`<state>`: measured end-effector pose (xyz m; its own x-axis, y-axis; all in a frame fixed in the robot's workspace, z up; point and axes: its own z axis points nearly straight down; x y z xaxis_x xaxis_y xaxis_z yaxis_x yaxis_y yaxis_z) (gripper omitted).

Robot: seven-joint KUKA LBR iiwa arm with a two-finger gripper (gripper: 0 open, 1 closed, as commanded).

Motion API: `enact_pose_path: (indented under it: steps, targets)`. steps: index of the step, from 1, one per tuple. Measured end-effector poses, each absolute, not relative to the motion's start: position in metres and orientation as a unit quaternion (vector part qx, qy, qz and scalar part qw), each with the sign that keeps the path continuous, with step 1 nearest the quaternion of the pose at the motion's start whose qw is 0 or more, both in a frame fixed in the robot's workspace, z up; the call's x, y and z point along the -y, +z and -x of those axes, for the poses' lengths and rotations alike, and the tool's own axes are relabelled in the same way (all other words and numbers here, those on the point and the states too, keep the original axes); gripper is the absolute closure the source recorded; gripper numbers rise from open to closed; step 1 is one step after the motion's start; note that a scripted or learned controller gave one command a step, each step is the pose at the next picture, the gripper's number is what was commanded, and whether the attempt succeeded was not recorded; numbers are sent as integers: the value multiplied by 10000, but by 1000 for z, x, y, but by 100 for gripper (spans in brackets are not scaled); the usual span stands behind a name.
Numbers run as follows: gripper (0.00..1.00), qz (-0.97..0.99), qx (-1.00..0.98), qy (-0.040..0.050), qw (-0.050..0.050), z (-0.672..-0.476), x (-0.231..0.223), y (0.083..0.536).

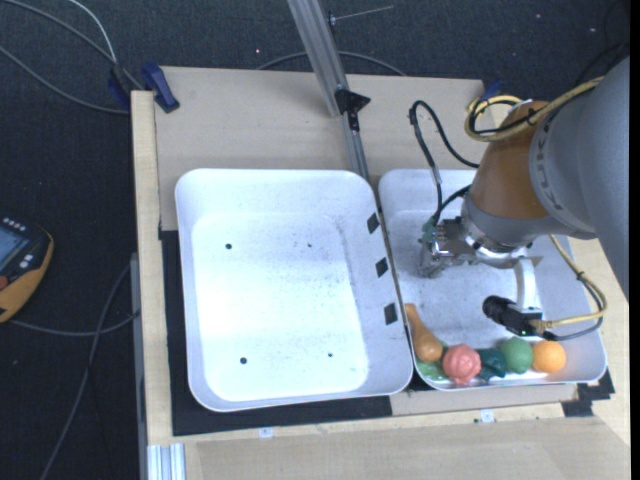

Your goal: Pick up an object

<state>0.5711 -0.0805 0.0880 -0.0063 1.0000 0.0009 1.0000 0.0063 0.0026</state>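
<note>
Two shallow white plastic bins are seen side by side on the pale wooden bench (250, 108); the left bin (200, 193) is the larger, and the right bin (400, 193) is reached into by the grey arm with its orange band (510, 183). Several small objects are gathered along the near edge of the right bin; an elongated orange, carrot-like piece (423, 336) is laid with its long axis running from upper left to lower right, its narrow end pointed toward the divider between the bins and its thicker, rounded end toward the other objects; a knobbly pink ball (461, 362) is set just beside it, touching or nearly so; a teal piece (493, 363) of unclear shape, a round green ball (517, 352) and a smooth orange ball (549, 356) are lined up to its right. The two-finger gripper (437, 253) is placed over the bare floor of the right bin, apart from the row of objects; nothing is seen between its fingers, and whether they are spread or closed cannot be told. A black cable (425, 143) is looped above the wrist.
</note>
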Motion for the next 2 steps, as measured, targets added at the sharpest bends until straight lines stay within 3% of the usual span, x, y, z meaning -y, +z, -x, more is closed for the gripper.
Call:
enact_pose_path:
  steps: [1,2]
  targets:
    - [100,-7079,-7063,3,5,-533,109,89]
    - [100,-7070,-7072,5,8,-522,93,89]
